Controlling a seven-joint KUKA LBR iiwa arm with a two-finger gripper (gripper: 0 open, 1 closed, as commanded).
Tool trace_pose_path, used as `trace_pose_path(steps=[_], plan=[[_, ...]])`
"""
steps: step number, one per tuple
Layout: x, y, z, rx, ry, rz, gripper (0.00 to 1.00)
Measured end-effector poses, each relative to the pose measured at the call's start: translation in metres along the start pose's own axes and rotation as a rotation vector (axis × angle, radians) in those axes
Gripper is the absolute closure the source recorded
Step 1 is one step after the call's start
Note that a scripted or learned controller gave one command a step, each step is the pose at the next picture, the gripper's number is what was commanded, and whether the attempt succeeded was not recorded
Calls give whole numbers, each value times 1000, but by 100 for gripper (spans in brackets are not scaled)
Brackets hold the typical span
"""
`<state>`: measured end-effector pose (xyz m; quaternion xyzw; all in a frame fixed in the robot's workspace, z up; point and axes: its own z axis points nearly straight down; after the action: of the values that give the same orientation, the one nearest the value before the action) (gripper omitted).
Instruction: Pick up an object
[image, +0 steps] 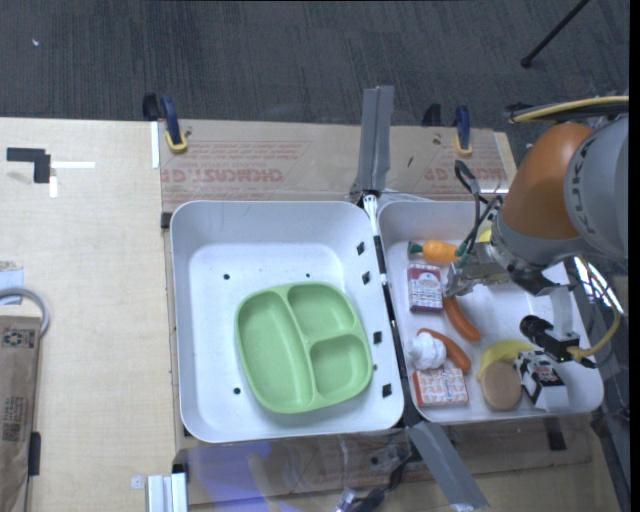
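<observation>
A wooden worktop carries two white bins. The left bin holds a green divided plate. The right bin holds small toy foods. The grey arm reaches in from the right; its pincer hangs low, whether wide or narrow I cannot tell. An orange sausage lies just below it, long axis slanting down-right, possibly touching the tip.

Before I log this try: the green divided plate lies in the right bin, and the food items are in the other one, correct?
Not quite. The camera view shows the green divided plate in the left bin; the food items, such as the hot dog, are in the other one, the right bin.
</observation>
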<state>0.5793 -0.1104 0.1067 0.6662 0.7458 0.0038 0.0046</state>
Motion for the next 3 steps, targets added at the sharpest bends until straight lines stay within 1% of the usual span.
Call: trace_pose_path(steps=[1,2,3], plan=[[0,-1,1,3,1,0,0],[12,-5,11,7,-3,140,0],[12,-3,0,3,0,140,100]])
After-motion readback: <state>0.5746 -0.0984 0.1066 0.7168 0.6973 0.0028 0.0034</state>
